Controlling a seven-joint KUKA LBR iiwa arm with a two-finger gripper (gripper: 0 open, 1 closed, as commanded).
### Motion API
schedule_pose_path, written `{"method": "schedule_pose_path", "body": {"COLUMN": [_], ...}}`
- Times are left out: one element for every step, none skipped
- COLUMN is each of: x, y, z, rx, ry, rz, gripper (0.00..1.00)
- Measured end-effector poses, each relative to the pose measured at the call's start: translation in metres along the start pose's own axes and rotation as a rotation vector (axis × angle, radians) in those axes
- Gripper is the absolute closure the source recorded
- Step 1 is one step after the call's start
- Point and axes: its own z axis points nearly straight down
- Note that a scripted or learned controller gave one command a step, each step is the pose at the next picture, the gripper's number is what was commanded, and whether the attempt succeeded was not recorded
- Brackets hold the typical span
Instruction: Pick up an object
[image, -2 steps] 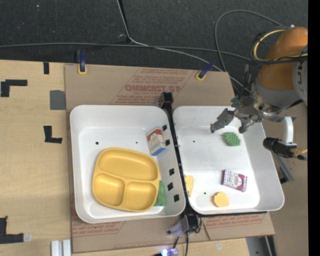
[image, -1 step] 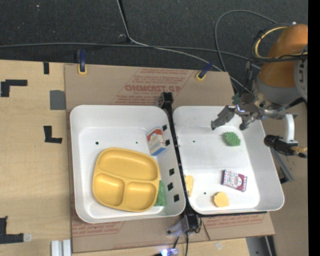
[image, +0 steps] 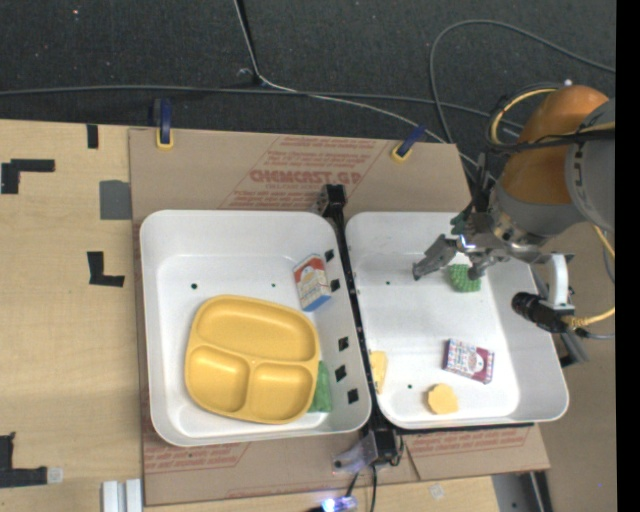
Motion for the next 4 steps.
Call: {"method": "schedule_pose_path", "body": {"x": [0.01, 0.011, 0.01, 0.011], "y": [-0.004, -0.004, -0.003, -0.001], "z": [0.056, 0.098, 0.085, 0.022], "rx": [0.0, -0.004, -0.007, -0.007], "ry": [0.001, -0.001, -0.003, 0.0], "rz": [0.0, -0.001, -0.002, -0.001], "gripper": [0.0, 0.0, 1.0, 1.0]}}
